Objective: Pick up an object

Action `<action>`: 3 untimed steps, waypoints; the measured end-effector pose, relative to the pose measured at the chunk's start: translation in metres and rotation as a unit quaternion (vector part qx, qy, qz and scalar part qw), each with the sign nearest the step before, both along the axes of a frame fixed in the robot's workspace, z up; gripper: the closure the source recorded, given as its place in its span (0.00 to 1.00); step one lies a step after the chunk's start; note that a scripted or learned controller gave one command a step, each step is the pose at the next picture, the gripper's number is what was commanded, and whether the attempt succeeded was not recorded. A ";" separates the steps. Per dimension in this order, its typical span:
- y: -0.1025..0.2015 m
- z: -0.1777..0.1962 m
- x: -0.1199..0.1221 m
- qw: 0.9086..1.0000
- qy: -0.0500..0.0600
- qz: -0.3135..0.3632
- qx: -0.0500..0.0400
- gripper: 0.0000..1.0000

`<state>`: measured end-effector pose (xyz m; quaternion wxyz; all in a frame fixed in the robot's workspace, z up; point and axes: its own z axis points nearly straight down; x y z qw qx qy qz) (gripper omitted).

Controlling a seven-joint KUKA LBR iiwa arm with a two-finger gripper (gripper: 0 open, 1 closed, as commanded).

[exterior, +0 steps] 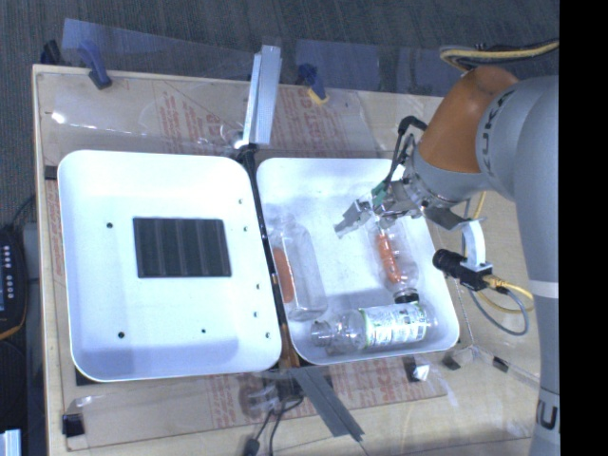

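The bench carries 2 white bins side by side. The left bin has a dark ribbed rectangle on its floor. The right bin holds 3 clear plastic bottles. The arm, grey with an orange band, comes in from the right and bends over the far right corner of the right bin. The largest bottle, with a green-grey label, lies along the near edge of this bin. A bottle with an orange stripe lies along its left edge. A smaller bottle with orange content lies near the right edge, just under the gripper. The gripper is above the bin floor; nothing is seen between its fingers, and I cannot tell if they are apart or closed
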<state>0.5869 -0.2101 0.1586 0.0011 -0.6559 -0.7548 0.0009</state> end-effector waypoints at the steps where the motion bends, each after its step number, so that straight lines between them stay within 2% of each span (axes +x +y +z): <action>1: 0.000 0.010 0.001 1.000 0.001 0.001 0.000 1.00; 2: 0.001 0.010 0.000 1.000 0.001 0.001 0.000 0.00; 3: 0.001 -0.009 -0.033 1.000 0.001 0.007 0.000 0.00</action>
